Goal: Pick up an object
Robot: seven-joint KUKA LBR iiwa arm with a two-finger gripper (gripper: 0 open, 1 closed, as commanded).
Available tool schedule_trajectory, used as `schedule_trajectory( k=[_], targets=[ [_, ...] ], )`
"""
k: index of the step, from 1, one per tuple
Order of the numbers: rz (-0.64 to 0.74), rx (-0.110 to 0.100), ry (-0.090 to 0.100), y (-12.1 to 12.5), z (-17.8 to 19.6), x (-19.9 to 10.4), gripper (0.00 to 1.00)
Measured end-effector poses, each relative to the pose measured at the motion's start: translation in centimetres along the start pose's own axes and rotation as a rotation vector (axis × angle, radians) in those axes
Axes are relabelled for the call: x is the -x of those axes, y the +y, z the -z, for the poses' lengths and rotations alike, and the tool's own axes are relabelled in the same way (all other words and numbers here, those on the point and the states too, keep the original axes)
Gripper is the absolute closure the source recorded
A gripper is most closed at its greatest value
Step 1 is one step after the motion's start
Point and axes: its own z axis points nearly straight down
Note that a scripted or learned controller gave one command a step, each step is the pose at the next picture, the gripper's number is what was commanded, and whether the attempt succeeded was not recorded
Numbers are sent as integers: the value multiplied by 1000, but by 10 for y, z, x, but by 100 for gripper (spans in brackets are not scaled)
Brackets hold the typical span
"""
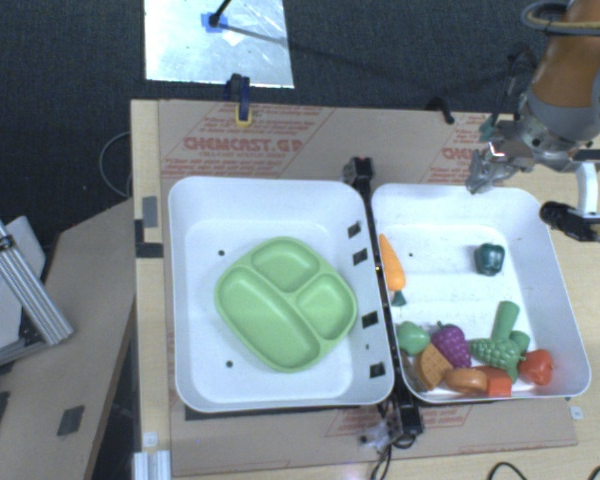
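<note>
My gripper (483,180) hangs over the far rim of the right bin (560,298), near its back right corner, with nothing seen between its fingers. In that bin a dark green pepper (489,258) lies alone below the gripper. An orange carrot (390,262) lies along the bin's left wall. At the bin's near end sits a pile of toy food: a purple grape bunch (450,345), a green vegetable (501,338), a red tomato (536,366) and orange pieces (467,378).
The left bin (195,268) holds a green divided plate (285,303). A black clamp (361,171) sits where the two bins meet at the back. The arm's grey and orange body (570,78) stands over the bench's far right corner.
</note>
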Motion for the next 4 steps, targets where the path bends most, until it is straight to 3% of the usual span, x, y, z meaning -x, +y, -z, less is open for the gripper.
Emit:
schedule_trajectory(
  k=[2, 3, 4],
  targets=[
    [6, -2, 2, -5, -12, -104, 100],
    [5, 0, 1, -1, 5, -157, 100],
    [5, -1, 1, 9, -9, -207, 100]
  ],
)
